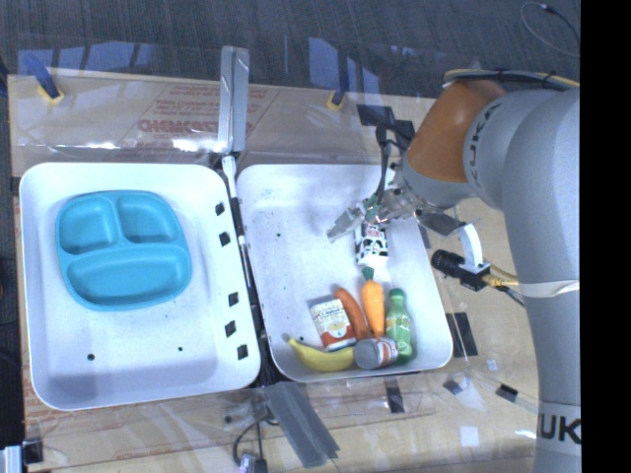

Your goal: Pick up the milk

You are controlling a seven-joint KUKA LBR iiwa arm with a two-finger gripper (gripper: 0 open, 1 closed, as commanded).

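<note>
The gripper (372, 227) was clamped on the milk (372, 248) near the right bin's (296, 205) right edge; a straight, slow lift would best clear the carrot (374, 305).

Arm (537, 225): thick rounded grey casing, smooth and matte, along the right of the frame. Orange band (444, 136) at upper right, wrapping the segment above the wrist. White letters "UK" (558, 428) at lower right, cut off by the frame edge. Thin dark cable (386, 151) beside the orange band. Claw (363, 220): small metallic grey parts, right of centre.
</note>
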